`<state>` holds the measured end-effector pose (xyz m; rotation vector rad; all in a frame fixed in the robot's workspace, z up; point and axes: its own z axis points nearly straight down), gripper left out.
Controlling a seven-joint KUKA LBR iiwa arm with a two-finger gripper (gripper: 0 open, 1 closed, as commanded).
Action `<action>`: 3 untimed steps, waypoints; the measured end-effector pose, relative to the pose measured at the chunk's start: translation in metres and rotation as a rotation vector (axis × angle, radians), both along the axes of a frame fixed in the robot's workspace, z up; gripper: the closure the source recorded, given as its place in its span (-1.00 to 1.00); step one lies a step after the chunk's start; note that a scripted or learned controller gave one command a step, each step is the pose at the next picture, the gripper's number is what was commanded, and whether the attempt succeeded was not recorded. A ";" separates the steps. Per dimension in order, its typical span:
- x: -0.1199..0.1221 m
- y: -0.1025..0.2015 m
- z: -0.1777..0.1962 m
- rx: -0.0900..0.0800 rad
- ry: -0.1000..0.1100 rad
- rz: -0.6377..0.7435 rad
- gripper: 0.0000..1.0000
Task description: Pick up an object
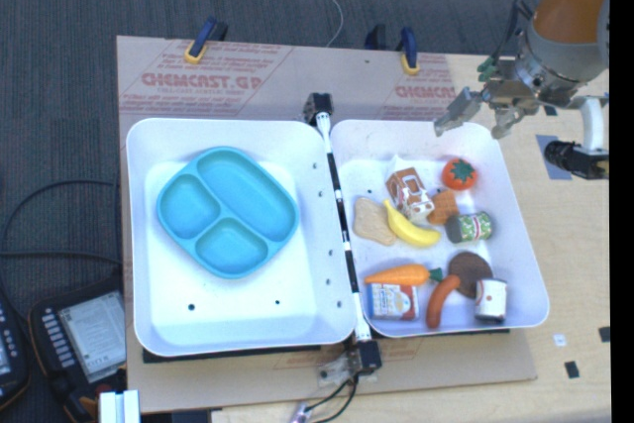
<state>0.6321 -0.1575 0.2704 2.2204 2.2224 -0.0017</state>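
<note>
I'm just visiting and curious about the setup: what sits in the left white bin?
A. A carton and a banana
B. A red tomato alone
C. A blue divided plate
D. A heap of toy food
C. The blue divided plate lies in the left bin, while the toy food, such as the banana and the tomato, is all in the right bin.

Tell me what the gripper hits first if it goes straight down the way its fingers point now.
The gripper, fingers spread, hangs over the right bin's far rim. Straight down it would probably meet that rim or the bare floor just inside, short of the tomato. Depth is hard to judge from this slant.
</note>
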 end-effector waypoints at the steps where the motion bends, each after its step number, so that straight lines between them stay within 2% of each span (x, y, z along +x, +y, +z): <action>1: 0.019 -0.023 -0.143 -0.003 -0.011 0.001 -1.00; 2: 0.006 -0.001 -0.154 -0.001 -0.024 0.001 -1.00; 3: -0.015 0.010 -0.159 -0.001 -0.023 0.000 -1.00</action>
